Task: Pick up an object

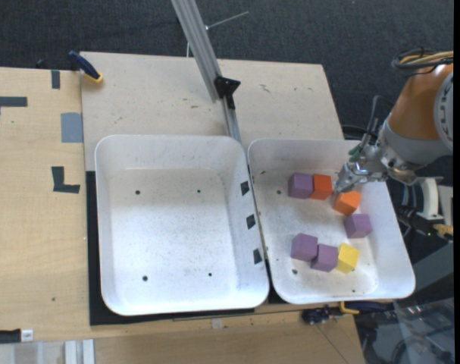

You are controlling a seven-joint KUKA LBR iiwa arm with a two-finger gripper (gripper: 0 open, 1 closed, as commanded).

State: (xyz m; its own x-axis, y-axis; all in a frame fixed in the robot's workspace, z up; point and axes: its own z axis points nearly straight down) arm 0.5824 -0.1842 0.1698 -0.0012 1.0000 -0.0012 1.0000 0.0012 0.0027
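The right bin [389,279] holds several small blocks. A purple block [300,185] touches an orange block [321,186] near the bin's middle. Another orange block [348,201] lies just to their right, with a purple block [358,224] below it. Lower down sit two purple blocks [304,246] [324,258] and a yellow block [348,258] in a row. My gripper [346,186] hangs over the right bin, its tip directly above the second orange block and next to the first one. Nothing shows between its fingers.
The left bin [108,158] stands beside the right one, sharing a middle rim. A slanted metal pole [203,44] crosses the upper bench down to the bins' junction. A blue and yellow tool [86,67] lies at the bench's upper left.
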